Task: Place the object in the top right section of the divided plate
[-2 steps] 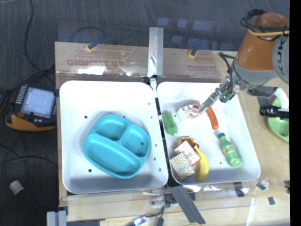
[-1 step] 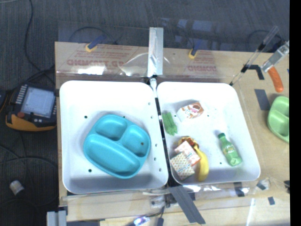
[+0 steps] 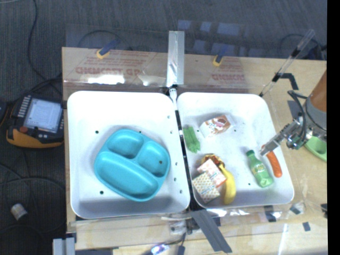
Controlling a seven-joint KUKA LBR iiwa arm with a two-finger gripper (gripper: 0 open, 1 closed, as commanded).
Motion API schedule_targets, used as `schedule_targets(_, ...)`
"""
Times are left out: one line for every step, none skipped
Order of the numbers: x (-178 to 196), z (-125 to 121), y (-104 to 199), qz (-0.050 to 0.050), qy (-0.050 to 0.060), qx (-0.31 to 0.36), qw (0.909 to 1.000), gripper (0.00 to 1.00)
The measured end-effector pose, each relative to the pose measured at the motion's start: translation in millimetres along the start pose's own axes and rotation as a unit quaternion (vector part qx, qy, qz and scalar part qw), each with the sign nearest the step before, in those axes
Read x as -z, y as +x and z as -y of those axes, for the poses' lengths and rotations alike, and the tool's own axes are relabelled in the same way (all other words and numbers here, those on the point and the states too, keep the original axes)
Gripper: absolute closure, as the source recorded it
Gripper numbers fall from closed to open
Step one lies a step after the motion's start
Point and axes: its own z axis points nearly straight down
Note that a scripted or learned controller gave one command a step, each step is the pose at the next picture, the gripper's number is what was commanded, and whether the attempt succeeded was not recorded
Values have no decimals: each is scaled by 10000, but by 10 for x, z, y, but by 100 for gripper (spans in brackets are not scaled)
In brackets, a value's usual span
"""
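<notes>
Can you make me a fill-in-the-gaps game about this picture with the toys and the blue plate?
1. The blue plate sits in the ____ bin.
2. The plate has ____ sections.
3. The yellow banana lies in the ____ bin.
4. Next to the green bottle lies an orange ____.

Missing words: left; three; right; carrot

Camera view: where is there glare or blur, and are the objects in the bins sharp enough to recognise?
Camera view: glare on the clear sheet behind the bins; soft shadow beside the blue divided plate; the gripper at the right bin looks slightly blurred; banana and green bottle remain recognisable.
</notes>
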Motion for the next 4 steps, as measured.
schedule_targets(2103, 200, -37, 19, -13, 133, 9999, 100)
schedule_targets(1928, -631, 1177, 0, -7, -1392, 9903, 100)
schedule_targets(446, -462, 972, -6, -5, 371, 9993, 100)
schedule_targets(1820, -331, 533, 14, -14, 582, 9983, 100)
